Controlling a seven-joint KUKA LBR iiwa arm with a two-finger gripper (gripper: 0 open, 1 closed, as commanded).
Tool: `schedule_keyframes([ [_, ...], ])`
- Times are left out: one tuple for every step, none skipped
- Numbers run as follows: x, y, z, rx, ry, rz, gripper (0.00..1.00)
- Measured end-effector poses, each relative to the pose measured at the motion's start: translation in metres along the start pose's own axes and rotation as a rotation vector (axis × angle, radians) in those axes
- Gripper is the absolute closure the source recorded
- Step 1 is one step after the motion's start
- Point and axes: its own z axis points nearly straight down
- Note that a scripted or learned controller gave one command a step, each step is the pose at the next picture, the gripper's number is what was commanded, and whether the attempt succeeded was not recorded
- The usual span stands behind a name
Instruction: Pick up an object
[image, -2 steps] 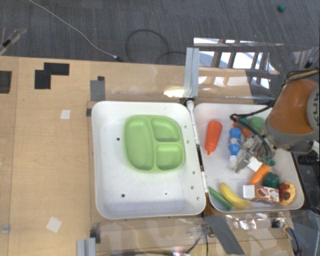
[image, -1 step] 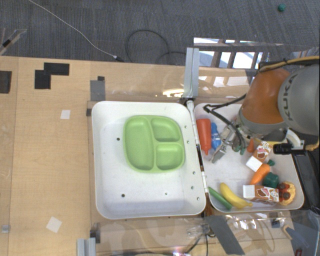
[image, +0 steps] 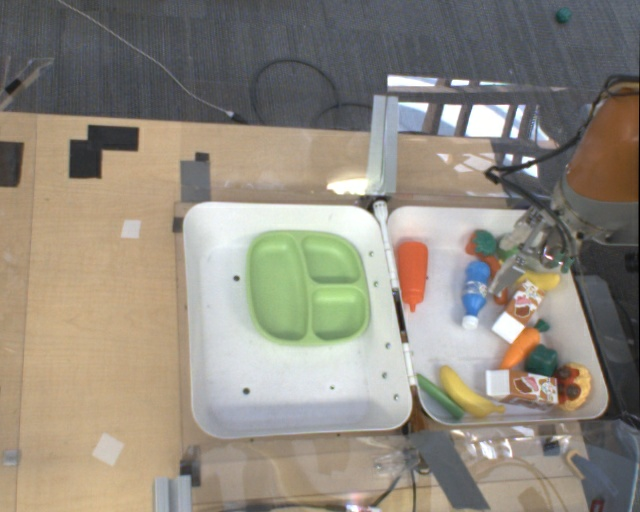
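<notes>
My gripper (image: 527, 256) hangs low over the upper right part of the right bin (image: 440, 228), just above a small yellow item (image: 546, 281) and a red-and-white carton (image: 525, 298). I cannot make out anything held in it. Left of it lie a green toy (image: 483, 242), a blue-and-white bottle (image: 475, 292) and an orange bottle (image: 412, 272). Nearer the front sit a white block (image: 507, 327), a carrot (image: 520, 345), a dark green cube (image: 543, 360), a banana (image: 468, 392) and a brown carton (image: 535, 387).
The left bin (image: 215, 330) holds a green divided plate (image: 307, 287). A raised rim (image: 395, 310) separates the two bins. A metal frame (image: 460, 105) stands behind the right bin. The arm's orange band (image: 605, 150) is at the right edge.
</notes>
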Motion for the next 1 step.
schedule_keyframes([
  [0.0328, 0.0197, 0.0779, -0.003, 0.002, -0.090, 0.00],
])
